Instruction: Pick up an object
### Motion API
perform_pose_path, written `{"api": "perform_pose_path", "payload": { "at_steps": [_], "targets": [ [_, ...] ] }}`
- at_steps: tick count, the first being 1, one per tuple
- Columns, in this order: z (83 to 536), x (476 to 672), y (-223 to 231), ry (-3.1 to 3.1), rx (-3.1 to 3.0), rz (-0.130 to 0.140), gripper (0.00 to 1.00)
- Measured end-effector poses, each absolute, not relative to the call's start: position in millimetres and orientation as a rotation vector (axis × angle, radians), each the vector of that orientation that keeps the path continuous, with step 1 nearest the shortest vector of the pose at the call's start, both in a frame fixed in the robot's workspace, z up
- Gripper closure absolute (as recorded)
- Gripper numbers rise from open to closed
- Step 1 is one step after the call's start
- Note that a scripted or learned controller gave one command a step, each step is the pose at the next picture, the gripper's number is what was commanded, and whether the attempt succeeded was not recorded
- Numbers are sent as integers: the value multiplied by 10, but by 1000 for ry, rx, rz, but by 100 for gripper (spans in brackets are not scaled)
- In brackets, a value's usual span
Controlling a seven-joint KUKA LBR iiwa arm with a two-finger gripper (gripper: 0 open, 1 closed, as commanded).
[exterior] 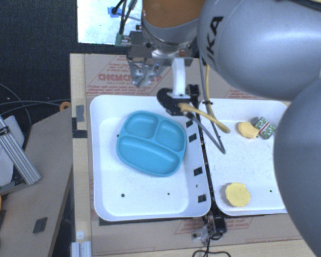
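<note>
The gripper (144,75) hangs above the bench at about twelve o'clock from the left bin (109,197), past its far rim; nothing sits between its fingers, though whether they are spread or closed I cannot tell. A blue divided plate (151,142) lies in the left bin's middle. At one o'clock from the plate, tongs (200,119) rest across the divide between the bins. The right bin (257,159) holds a yellow round piece (238,194) at six o'clock and a yellow lump (247,129) beside a small green packet (265,127) at twelve

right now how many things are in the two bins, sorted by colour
blue: 1, the divided plate
yellow: 2, the round piece and the lumpy piece
green and white: 1, the small packet
black, tan and grey: 1, the utensil bundle
total: 5
</note>
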State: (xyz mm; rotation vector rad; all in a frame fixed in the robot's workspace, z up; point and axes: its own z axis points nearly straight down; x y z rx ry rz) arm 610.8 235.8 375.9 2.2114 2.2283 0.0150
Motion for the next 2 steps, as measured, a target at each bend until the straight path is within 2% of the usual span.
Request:
{"api": "perform_pose_path", "payload": {
  "at_steps": [1, 2],
  "targets": [
    [4486, 5566, 2350, 2228, 2212, 14, 100],
    [2003, 6020, 2326, 2224, 2226, -20, 100]
  ]
}}
